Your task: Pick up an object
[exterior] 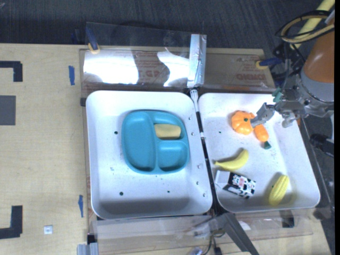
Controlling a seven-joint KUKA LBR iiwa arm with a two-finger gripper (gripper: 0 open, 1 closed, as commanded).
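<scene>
Camera view: the gripper (273,112) sits at the upper right of the frame over the right bin (308,195), just beside the small pumpkin (241,122) and carrot (261,133). Can't tell how its fingers stand. Banana (232,161) and lemon (278,189) lie lower down.

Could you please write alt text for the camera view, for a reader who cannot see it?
The gripper hovers over the right bin, near a small orange pumpkin, carrot, banana and lemon. The left bin holds a blue divided plate.
</scene>
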